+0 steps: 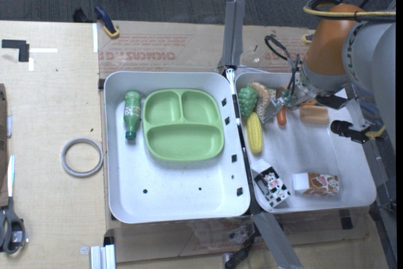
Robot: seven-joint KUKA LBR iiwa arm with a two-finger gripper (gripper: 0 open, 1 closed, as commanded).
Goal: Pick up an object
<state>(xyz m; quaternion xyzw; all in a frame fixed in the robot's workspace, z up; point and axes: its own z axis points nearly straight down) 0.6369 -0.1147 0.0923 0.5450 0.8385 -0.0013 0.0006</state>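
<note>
My gripper (274, 108) is low in the back left part of the right bin (352, 198), reaching in from the grey and orange arm (334, 50). It sits among a cluster of toy food. A green bumpy vegetable (247, 97) and a beige piece (261, 94) lie just to its left. A yellow corn cob (254, 132) lies below them. A small red-orange piece (281, 117) touches or lies right under the gripper's tip. A tan sausage-like piece (314, 114) lies to its right. I see nothing lifted.
The front of the right bin holds a cow-patterned carton (272, 186) and a small printed box (318, 183). The left bin (126, 198) holds a green divided plate (184, 124) and a green bottle (131, 114). A tape ring (82, 156) and scissors (11, 227) lie on the bench.
</note>
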